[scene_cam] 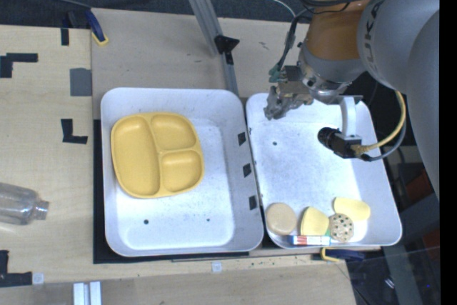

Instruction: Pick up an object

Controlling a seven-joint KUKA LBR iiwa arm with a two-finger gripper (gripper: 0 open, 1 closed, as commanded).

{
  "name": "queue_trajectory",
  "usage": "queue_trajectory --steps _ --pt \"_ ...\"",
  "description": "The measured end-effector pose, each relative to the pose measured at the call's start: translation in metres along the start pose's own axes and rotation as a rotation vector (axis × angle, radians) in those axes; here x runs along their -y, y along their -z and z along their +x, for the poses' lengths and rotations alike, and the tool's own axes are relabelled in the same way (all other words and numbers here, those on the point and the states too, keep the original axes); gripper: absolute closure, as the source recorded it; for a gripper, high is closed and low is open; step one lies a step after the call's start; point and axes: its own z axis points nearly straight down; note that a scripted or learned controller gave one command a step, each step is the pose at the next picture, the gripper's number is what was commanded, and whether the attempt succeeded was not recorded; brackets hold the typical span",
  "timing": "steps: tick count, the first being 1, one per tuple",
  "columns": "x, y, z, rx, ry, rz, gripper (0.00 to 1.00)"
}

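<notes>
Four small food pieces (318,220) near right bin's (314,161) front edge.

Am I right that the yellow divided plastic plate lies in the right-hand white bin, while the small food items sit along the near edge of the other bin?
Not quite: the camera view shows the yellow divided plastic plate lying in the left-hand white bin. The small food items sit along the near edge of the other bin, the right-hand white bin.
</notes>
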Motion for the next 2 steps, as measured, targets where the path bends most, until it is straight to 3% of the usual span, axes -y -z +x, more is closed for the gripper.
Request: queue_trajectory --steps 1,2 --pt "0.049 -0.054 0.025 0.0 -0.003 0.017 1.0" --pt "0.084 -0.057 -0.027 0.003 -0.01 0.012 1.0"
